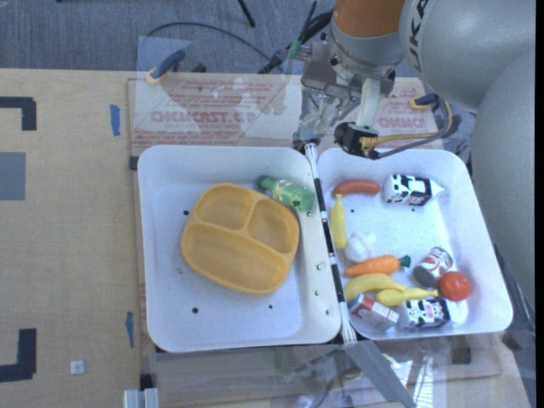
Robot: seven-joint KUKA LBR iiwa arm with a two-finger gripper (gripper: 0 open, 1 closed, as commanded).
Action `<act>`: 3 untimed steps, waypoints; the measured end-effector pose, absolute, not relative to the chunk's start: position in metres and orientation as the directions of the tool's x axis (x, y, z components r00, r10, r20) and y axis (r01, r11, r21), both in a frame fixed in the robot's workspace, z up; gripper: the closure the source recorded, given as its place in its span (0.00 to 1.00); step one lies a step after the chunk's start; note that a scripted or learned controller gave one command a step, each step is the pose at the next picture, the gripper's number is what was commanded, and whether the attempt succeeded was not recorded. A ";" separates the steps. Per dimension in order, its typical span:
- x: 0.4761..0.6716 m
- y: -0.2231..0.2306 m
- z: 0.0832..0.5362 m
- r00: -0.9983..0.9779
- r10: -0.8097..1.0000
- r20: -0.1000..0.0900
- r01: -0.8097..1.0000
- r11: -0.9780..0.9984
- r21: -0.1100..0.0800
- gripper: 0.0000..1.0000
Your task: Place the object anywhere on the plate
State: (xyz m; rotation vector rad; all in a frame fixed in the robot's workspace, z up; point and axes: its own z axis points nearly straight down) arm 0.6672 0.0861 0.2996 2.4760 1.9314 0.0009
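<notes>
- Gripper (316, 130) above bins' back edge; fingers' state: can't tell, nothing seen held.
- Green toy (287, 192) touches plate (240, 238) rim.
- Grab toy mid-body, lift, drop w/in plate compartment.

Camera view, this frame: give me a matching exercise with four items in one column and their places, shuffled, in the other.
1. yellow divided plastic plate
2. green toy vegetable
3. red toy tomato
4. black-and-white toy cow

A. right bin, upper part
B. middle of left bin
C. right bin, lower right corner
D. left bin, at the plate's upper right edge

Pairs: 1-B, 2-D, 3-C, 4-A
</notes>
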 end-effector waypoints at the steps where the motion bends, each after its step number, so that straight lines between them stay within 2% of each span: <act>1: 0.667 0.086 0.299 0.243 0.970 -0.001 0.970 -0.243 0.001 0.00; 2: 0.668 0.087 0.310 0.242 0.970 0.000 0.970 -0.242 0.004 1.00; 3: 0.666 0.161 0.287 0.027 1.000 0.000 1.000 -0.027 -0.001 1.00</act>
